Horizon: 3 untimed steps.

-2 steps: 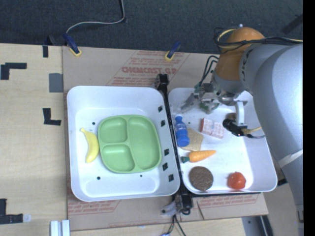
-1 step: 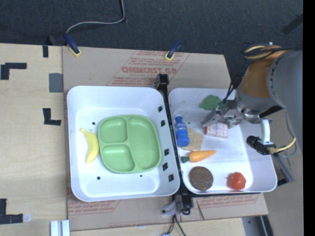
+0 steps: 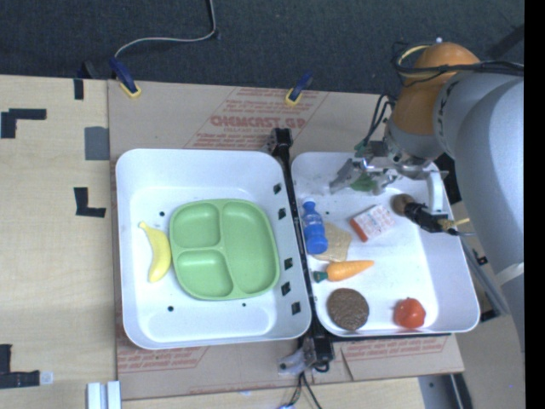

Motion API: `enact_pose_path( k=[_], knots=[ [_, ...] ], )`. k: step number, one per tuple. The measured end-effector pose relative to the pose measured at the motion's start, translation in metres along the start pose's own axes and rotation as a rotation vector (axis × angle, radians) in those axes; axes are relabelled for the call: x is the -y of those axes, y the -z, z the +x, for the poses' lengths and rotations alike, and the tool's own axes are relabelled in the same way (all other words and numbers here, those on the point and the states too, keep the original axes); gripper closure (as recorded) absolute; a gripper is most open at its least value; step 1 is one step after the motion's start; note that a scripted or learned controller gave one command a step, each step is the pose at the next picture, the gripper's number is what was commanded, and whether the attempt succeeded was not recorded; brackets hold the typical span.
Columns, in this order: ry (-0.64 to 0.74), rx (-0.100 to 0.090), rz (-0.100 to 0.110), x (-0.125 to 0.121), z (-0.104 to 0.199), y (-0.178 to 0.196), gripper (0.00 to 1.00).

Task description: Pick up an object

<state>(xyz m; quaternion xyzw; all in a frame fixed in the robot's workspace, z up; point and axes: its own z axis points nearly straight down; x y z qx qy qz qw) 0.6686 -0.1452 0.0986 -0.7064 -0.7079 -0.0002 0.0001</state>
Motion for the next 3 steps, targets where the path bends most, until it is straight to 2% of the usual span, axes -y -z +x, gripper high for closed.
enact_pose_path(
  k=[1, 2, 3],
  knots=[
    [-0.002, 0.002, -0.002, 0.068, -0.007, -0.012, 0.0],
    [-0.002, 0.004, -0.005, 0.067, -0.007, -0.002, 1.0],
    [0.001, -0.001, -0.001, 0.066, 0.079, 0.086, 1.0]
  ],
)
